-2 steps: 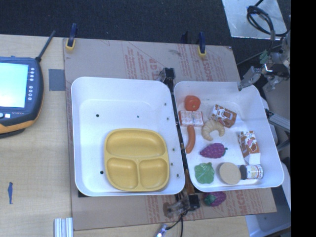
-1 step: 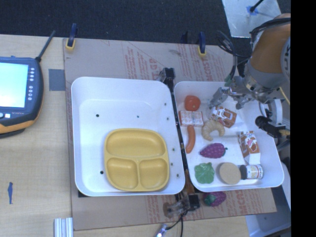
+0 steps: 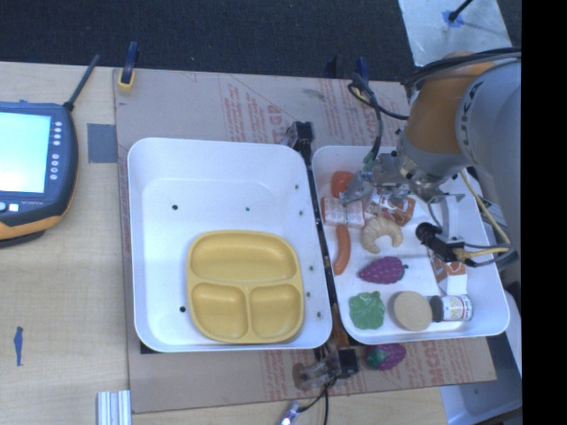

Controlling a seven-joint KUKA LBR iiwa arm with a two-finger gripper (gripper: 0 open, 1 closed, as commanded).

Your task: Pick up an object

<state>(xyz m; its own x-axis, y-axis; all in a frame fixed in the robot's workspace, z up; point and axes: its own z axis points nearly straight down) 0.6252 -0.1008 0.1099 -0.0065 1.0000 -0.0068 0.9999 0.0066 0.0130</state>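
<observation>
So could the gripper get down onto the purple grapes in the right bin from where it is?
Probably yes. The purple grapes lie uncovered, with bare floor around them, just below the croissant. The gripper hangs over the same bin, nothing between.

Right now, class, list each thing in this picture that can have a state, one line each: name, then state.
Yellow divided plate: flat in the left bin, compartments bare.
Right bin: holds toy foods.
Croissant: lying just below the gripper.
Purple grapes: lying loose.
Green vegetable: lying loose.
Small bottle: on its side.
Handheld screen: lit.
</observation>
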